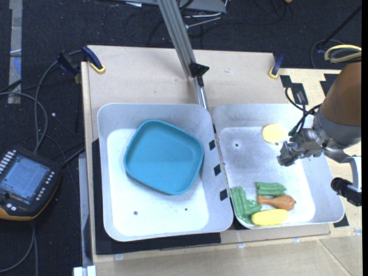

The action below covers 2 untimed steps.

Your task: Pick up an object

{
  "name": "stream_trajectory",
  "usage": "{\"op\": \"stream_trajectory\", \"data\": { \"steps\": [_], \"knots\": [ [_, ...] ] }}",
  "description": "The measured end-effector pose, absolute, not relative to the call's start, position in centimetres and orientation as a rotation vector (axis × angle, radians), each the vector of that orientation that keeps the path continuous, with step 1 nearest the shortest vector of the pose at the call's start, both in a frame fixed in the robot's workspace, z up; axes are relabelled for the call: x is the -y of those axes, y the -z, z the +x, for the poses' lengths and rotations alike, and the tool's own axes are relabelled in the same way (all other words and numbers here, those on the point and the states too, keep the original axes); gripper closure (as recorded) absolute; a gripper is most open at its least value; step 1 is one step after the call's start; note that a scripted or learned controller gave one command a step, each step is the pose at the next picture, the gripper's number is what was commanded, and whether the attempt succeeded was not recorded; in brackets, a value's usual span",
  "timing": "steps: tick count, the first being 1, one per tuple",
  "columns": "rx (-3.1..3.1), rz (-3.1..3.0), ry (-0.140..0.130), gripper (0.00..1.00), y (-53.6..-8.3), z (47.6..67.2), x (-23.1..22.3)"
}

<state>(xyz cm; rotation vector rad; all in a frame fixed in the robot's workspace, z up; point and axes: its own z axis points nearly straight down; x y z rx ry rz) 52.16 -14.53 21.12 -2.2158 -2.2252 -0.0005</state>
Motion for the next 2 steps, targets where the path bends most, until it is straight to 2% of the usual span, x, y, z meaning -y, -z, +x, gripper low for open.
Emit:
{"op": "stream_trajectory", "data": {
  "steps": [1,2],
  "knots": [
    [2.227,-2.215,0.002,1.00,-21.6,51.0,8.7],
    [2.226,-2.217,0.002,1.00,-23.0,51.2,3.7]
  ]
}}
